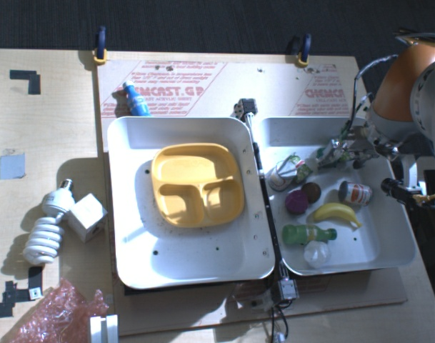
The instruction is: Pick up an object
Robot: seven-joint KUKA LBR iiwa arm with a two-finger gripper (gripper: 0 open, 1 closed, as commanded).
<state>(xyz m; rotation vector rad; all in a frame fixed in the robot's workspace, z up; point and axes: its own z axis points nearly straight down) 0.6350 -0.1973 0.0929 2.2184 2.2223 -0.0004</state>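
The right bin (388,252) holds several objects: a banana (336,214), a small can (355,192) lying on its side, a purple ball (297,201), a brown round thing (312,190), a green bottle (308,234) lying flat, a clear rounded object (317,253) and a crumpled clear wrapper (286,171). My gripper (343,149) hangs low over the bin's back part, behind the can and to the right of the wrapper. A greenish scrap (327,156) shows at its tip. I cannot tell whether that scrap touches the gripper.
The left bin (131,191) holds a yellow divided tray (197,184). A blue object (136,100) lies on the board behind it. Left of the bins lie a spiral light bulb (47,226), a white cube (88,214) and red mesh (58,313).
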